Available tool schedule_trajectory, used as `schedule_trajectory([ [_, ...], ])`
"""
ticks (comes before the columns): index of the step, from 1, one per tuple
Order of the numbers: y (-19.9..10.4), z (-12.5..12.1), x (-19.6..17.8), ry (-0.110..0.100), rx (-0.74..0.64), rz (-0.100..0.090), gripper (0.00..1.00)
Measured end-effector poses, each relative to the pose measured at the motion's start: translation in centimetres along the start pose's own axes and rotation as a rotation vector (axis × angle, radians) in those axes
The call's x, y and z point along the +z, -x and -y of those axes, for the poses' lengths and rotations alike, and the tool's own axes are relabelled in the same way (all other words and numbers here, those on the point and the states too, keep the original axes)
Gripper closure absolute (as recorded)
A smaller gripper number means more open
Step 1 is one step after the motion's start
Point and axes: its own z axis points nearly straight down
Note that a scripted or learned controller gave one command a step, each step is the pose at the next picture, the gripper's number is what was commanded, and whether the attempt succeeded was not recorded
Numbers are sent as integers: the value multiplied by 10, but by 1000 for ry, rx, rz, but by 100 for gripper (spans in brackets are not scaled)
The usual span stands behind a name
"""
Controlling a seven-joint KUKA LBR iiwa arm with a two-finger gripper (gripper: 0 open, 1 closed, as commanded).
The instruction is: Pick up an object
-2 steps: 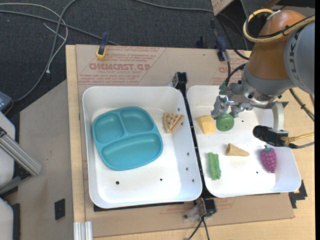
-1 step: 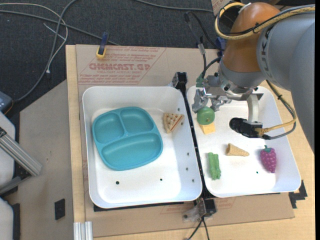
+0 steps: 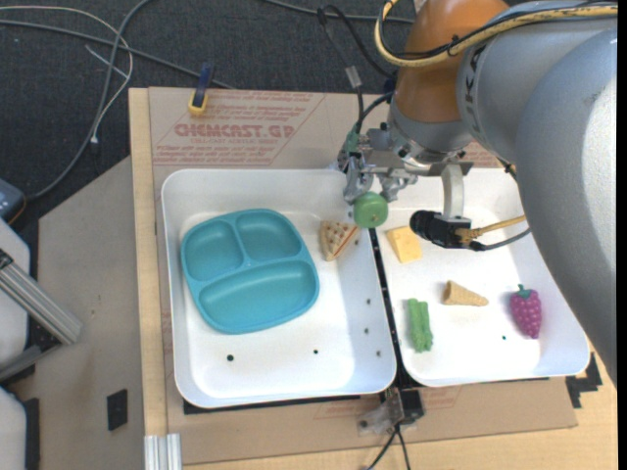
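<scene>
claw (image 3: 369, 186) over bin seam | green round object (image 3: 370, 211) at its tip

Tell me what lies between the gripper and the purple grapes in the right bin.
From the gripper, the grapes lie across the right bin. The yellow block and the tan wedge sit roughly along that line.

I judge this a robotics lab: loose cables (image 3: 118, 47) trail over dark carpet (image 3: 59, 116) beyond the cardboard-topped bench (image 3: 245, 130), probably a test station.
</scene>
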Motion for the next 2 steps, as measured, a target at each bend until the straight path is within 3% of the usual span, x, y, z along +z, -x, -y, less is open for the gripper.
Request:
schedule_trajectory([
  [1,-42,-30,-18,2,0,0,100],
  [2,-39,-29,-17,-2,4,3,0],
])
